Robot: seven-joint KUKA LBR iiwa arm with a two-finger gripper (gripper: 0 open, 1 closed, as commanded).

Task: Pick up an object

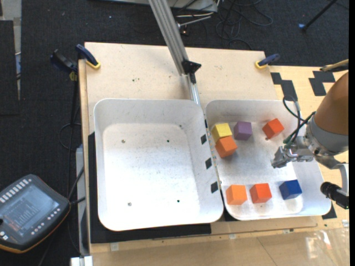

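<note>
Right bin (310, 206), front row: orange cube (237, 194), red-orange cube (260, 192), blue cube (290, 189). Gripper (279, 158) just above blue cube, over bare floor of bin, nothing between fingers; open or closed — cannot tell. Farther back: orange cube (226, 146) touching yellow cube (222, 130), purple cube (243, 129), red-orange cube (272, 128).

2 white bins (105, 148); blocks: 4 orange (226, 146), 1 yellow (222, 130), 1 purple (243, 129), 1 blue (290, 189)
</note>
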